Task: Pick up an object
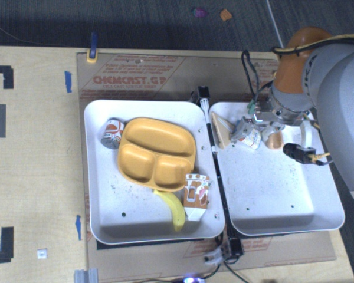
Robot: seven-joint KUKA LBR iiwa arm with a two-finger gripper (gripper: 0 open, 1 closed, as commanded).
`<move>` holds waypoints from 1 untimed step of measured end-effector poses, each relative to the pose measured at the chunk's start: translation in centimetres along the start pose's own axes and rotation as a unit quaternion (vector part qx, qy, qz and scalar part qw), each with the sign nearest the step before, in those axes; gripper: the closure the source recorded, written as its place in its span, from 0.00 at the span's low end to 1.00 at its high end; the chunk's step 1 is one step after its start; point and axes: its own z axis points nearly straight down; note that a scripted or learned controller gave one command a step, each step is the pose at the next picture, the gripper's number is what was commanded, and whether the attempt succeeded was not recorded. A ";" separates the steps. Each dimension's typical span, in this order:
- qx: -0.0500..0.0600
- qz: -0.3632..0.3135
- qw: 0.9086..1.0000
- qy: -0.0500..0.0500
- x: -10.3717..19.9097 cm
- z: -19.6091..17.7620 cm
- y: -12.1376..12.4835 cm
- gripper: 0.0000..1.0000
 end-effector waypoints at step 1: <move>0.003 -0.001 1.000 -0.001 0.0 -0.9 -0.2 1.00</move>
